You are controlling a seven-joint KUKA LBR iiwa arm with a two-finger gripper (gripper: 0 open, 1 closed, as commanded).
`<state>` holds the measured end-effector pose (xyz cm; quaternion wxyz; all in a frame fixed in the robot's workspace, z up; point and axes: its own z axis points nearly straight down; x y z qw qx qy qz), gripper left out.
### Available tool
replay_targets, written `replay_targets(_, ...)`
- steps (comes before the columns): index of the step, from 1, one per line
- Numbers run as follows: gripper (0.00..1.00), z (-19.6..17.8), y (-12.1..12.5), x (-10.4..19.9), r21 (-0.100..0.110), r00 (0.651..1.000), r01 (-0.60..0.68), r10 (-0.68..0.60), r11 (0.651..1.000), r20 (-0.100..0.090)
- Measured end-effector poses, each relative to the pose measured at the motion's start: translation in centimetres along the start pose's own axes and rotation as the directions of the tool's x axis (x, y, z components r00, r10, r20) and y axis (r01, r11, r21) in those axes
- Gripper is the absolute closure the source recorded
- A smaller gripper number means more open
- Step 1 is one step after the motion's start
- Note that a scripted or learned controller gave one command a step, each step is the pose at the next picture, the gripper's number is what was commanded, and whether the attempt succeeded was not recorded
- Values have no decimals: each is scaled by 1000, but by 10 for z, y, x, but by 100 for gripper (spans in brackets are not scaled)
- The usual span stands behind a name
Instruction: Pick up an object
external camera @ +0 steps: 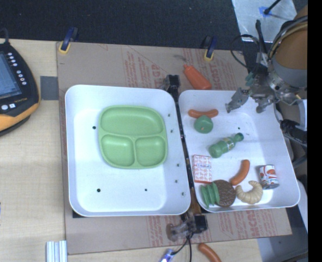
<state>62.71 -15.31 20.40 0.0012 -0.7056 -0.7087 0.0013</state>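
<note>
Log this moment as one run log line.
gripper: open, over right bin's far end | holding: nothing | nearest: hot dog | green bottle: untouched

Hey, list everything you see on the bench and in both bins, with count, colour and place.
divided plate: one, green, left bin
left bin: one, white
right bin: one, white
sausages: two, orange-red, right bin
bottle: one, green, right bin middle
green round item: one, beside upper sausage
can: one, red-white, right bin
croissant: one, tan, right bin near edge
pendant: one, orange-black, bench left
end effector: one, grey, over right bin's far corner
</note>
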Motion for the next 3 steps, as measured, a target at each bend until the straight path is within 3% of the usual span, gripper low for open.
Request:
replay_targets(1, 0, 114, -66, 43, 2, 1000, 0, 0, 1000, 0)
replay_targets(2, 0, 112, -53, 56, -1, 1000, 2, -2, 1000, 1)
replay_targets(3, 100, 102, -53, 55, -1, 1000, 5, -5, 1000, 4)
